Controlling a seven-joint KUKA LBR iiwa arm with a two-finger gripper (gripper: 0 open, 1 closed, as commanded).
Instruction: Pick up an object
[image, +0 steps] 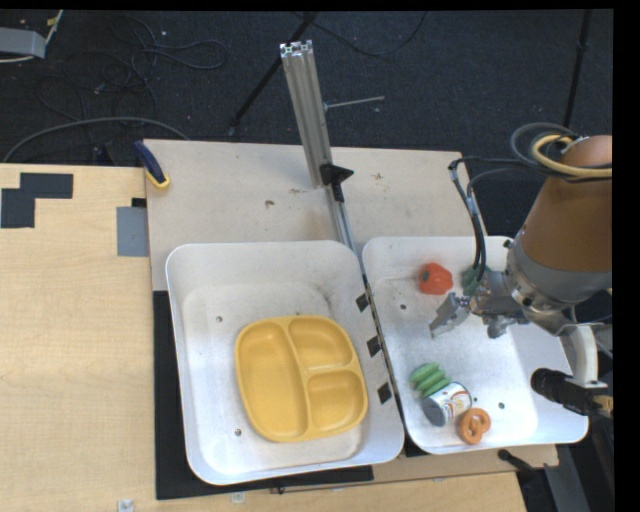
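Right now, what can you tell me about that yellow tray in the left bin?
The yellow tray looks like smooth, matte plastic, a rounded rectangle with raised rims. Ridges split it into three compartments: one long one on the left side of the view and two smaller ones on the right. All three look bare. It lies flat and right side up, turned slightly askew, on the floor of the left bin, toward its near right part. Nothing else touches it.

The arm (565, 225) is bulky, with a broad orange band and grey metal below. Black cables loop beside it. A yellow ring tops it.
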